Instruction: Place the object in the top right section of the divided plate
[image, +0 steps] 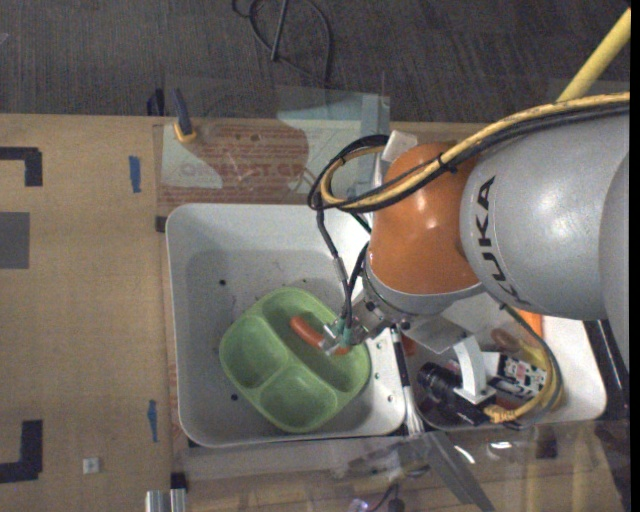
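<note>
Divided plate (250, 355) plain light green; object (306, 329) orange; bin (200, 260) white, few dark specks; arm (540, 220) grey, orange band (425, 235); bench (80, 330) tan, black corner marks (22, 165), blue tape (136, 172)

1. A grey KUKA arm (545, 200), its orange band (425, 240) above the wrist, reaches in from the right over two white bins on a tan bench (80, 330).
2. The gripper (341, 338) hangs low over the right-hand edge of a green divided plate (262, 352), which lies flat in the left bin (195, 260).
3. A small orange object (306, 328) lies in the plate's upper right section, one end right at the gripper.
4. The arm covers most of the right bin (580, 395).
5. Blue tape strips (135, 173) mark the bench beside the left bin.
</note>
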